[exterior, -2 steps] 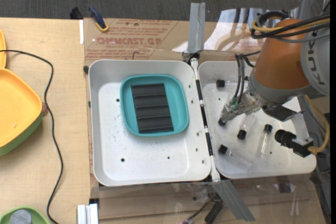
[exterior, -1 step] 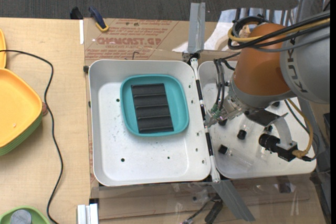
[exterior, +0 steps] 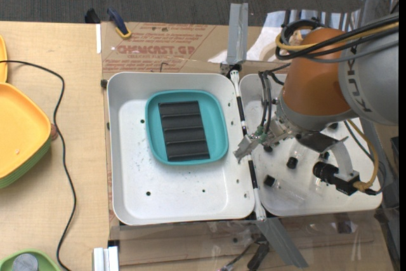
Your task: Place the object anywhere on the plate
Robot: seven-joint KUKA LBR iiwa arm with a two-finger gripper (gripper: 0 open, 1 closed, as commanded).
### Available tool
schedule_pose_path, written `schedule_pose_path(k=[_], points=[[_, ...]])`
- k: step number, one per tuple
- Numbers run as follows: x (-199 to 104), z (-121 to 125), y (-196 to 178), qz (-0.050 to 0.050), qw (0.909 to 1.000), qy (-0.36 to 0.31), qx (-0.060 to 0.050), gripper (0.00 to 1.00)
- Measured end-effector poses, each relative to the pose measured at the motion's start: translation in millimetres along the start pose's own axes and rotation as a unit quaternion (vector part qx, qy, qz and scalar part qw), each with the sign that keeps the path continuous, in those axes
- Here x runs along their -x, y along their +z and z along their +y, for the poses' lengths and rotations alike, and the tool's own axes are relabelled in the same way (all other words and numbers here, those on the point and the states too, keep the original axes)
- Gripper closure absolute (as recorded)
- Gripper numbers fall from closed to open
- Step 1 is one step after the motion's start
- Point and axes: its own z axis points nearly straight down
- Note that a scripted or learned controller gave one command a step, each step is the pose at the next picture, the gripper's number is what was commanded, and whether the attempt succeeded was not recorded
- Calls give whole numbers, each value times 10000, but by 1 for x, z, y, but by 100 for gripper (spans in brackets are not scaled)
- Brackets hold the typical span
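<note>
Hovering at the left edge of the right bin [exterior: 298,197], hard by the divider between the two bins, the KUKA arm's [exterior: 317,85] gripper [exterior: 248,146] hangs over white floor; whether it is open or closed can't be told from this angle, and nothing is seen held in it. In the left bin [exterior: 133,181], a teal plate [exterior: 153,136] lies a bit far of ctr, and a dark ribbed slab [exterior: 184,131] rests flat in its well, long side running near-to-far, inside the rim on all sides. If that slab is the object, as seems likely, the placement looks done already. Judged by looks: stiff moulded plastic or rubber, light to moderate wt, matte and grooved so prob. not slippery, not fragile; best grabbed across its short width at mid-length, w/ the ribs giving purchase. A small black piece [exterior: 291,162] and a second black piece [exterior: 269,181] lie apart on the right bin's floor, just near of the gripper; should one of those be the target instead, expect sth light, hard and easy to nudge away, so a centred pinch from straight above. A yellow dish [exterior: 19,130] sits on the counter [exterior: 63,60], far left.
</note>
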Motion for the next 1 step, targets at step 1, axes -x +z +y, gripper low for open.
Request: schedule_pose_path(k=[1], points=[[31,4,0,-1,10000,-40,4,0]])
